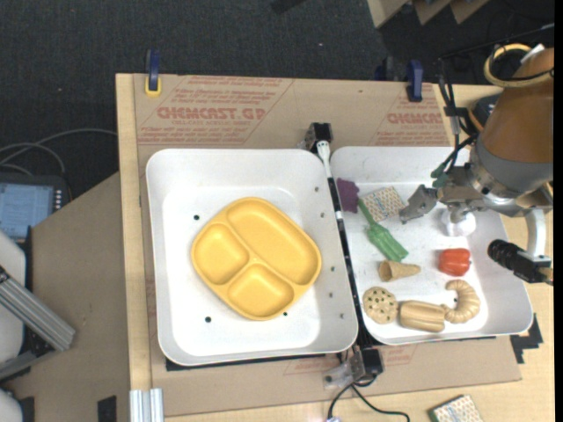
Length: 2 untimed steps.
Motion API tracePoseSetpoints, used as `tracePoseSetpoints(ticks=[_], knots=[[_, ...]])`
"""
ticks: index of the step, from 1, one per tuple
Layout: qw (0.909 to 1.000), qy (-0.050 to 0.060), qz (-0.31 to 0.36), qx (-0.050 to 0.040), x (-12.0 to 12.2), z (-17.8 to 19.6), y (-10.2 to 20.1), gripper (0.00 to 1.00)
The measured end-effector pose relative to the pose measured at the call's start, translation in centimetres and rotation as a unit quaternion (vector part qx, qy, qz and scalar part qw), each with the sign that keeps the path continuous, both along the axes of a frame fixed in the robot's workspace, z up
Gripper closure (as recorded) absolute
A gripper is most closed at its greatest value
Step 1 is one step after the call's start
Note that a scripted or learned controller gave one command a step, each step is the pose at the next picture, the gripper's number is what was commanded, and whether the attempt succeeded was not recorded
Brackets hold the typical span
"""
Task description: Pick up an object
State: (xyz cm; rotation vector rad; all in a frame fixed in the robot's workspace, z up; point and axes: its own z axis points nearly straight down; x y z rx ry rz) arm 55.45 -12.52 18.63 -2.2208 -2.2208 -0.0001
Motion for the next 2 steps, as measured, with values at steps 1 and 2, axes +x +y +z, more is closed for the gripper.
tracePoseSetpoints(ticks=[1, 2], knots=[[1.0, 0.003, 0.0, 0.001, -2.7, -10.7, 2.8, 0.0], [1.0, -0.002, -0.001, -0.0009, -2.4, -9.2, 2.6, 1.0]])
